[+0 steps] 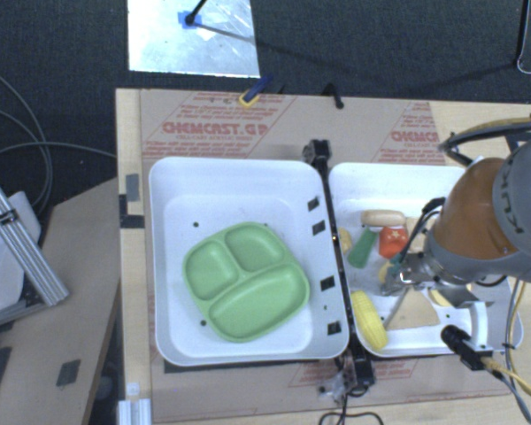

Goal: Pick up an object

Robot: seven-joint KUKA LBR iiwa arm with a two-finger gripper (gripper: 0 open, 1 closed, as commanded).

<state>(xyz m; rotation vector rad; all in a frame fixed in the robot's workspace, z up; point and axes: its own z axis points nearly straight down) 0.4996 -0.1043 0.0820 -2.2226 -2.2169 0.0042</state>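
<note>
**Arm Reaches Into Crowded Right Bin as Toy Food Waits**

Seen from the fixed camera above the bench, two shallow white bins sit side by side on a brown cardboard sheet printed with red lettering. The left bin (173, 237) carries a green divided plate (245, 281) with three compartments, lying flat and slightly turned, toward the bin's near half.

The right bin (363, 184) holds the small objects. A yellow corn cob (368, 317) lies near the bin's front left corner, close to the wall between the two bins. A green vegetable-shaped piece (361, 247) rests tilted farther back, just beside a red tomato-like piece (393, 240). Behind them lies a tan, roll-shaped piece (383, 219), set crosswise. A flat pale piece (413, 312) shows on the bin floor near the front, partly under the arm.

The grey arm (504, 220), its orange band (471, 212) facing the camera, enters from the right and covers much of the right bin. Its gripper (398, 279) hangs low over the middle of that bin, just to the right of the green piece and the red piece, above the corn cob. The wrist hides the claw's working end, so whether it is parted, closed or grasping anything cannot be told from this angle.

A silvery sheet (193, 25) lies on the dark floor beyond the bench.
</note>
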